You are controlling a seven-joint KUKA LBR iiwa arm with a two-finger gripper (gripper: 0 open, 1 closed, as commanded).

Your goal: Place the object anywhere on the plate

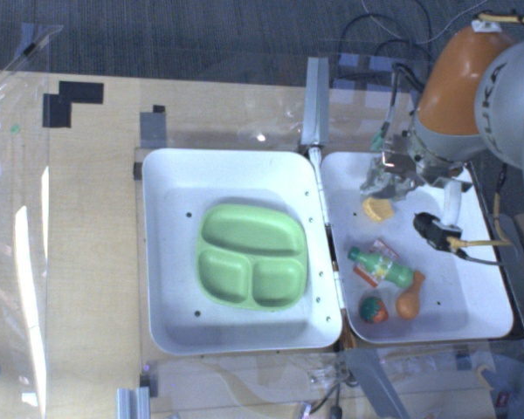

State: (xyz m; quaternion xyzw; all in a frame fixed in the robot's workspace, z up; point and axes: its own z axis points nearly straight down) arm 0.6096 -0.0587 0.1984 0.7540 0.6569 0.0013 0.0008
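Getting hold of a toy comes first, and the arm looks to be on that step. The gripper point(389, 178) hangs over the far part of the right bin point(485, 317). The yellow wedge point(377, 209) lies just beside it, on the near side. That wedge is most likely the thing to move. It sits on the bin floor, not in the gripper. Whether the gripper is wide or narrow cannot be told from this view.

To do this well, the arm should come straight down over the middle of the wedge and close on it gently. Then it should lift it high enough to clear the walls between the two bins. The wedge is small and low, so it could slip away.

The right bin also holds a green bottle point(382, 267), an orange stick point(364, 276) touching the bottle, a red and green ball point(373, 310) and an orange pear point(409, 302). The left bin point(166, 312) holds the green plate point(249, 256). The plate has one long part and two small parts. No toy lies on it yet.
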